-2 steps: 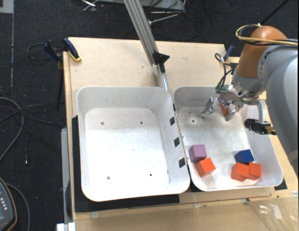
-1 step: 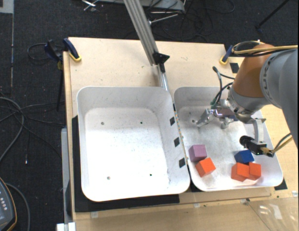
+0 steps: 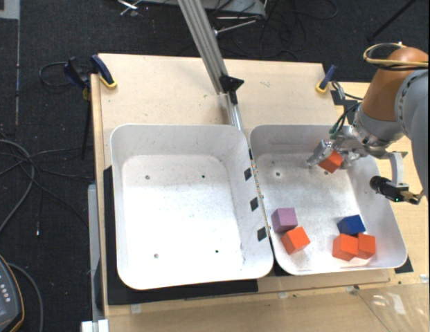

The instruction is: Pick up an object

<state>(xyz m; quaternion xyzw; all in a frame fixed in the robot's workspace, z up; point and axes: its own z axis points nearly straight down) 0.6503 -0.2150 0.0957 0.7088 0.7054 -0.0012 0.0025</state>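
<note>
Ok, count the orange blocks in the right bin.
4. One orange block sits between the hand's fingers near the bin's far side; one beside the purple block; two touching, near corner. None seems hidden.

One camera hangs fixed above the bench [image 3: 166, 88], looking down at a slant, far enough to take both bins [image 3: 180, 206] and surrounding floor [image 3: 41, 26].
</note>
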